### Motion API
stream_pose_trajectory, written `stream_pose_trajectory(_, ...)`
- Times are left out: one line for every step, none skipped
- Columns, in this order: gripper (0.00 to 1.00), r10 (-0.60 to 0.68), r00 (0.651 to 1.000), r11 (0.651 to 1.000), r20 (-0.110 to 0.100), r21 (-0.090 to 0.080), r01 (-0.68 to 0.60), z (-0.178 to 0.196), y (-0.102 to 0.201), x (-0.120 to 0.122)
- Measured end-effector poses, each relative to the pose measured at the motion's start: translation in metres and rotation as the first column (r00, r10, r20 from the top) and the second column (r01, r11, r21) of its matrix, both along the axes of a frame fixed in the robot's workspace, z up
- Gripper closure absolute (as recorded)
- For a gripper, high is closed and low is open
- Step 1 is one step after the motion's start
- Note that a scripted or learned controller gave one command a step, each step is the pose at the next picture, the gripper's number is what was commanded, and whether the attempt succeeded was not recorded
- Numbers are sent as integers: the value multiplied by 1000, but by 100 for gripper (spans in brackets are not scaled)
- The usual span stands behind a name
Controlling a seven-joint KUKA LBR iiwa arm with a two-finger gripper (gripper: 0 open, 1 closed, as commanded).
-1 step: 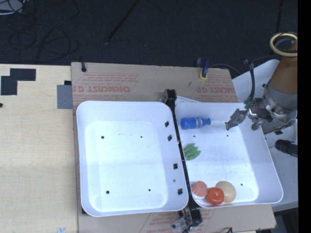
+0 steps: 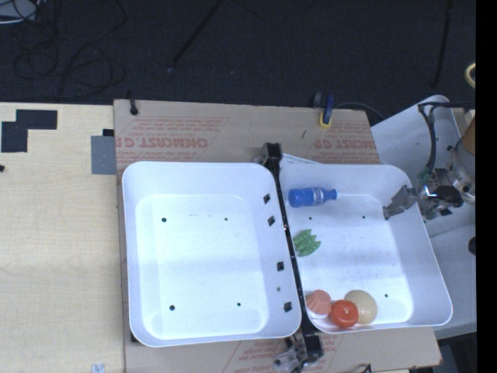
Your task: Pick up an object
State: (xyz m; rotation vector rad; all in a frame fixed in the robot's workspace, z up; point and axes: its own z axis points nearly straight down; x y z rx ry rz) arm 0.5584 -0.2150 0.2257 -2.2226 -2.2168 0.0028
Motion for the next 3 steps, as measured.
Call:
stream_pose_trajectory(0,2,1000,1000,0,0,-2,-1,1,1)
stream_pose_trajectory(0,0,1000,1000,4,-1,0,57,1,-46)
stream_pose_trajectory(0,-1,1000,1000,5,-2,1,107,1,-82)
